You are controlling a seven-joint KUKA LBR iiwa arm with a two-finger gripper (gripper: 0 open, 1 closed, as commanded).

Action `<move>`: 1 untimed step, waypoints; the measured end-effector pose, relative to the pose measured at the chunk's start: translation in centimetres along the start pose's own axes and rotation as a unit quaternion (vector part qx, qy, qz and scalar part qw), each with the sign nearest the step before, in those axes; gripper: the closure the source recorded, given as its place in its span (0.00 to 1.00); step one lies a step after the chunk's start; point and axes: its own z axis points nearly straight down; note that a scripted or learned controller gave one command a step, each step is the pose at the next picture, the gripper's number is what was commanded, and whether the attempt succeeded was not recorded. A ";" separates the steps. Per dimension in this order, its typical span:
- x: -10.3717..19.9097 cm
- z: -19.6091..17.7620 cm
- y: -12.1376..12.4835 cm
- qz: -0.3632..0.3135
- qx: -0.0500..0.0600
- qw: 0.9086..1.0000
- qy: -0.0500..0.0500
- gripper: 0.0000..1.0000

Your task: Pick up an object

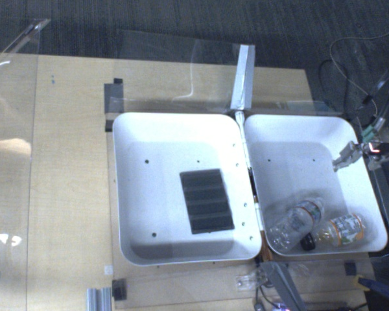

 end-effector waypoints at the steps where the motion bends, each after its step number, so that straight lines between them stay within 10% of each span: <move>1: 2.4 -4.6 -3.5 0.181 -0.001 0.984 0.000 0.00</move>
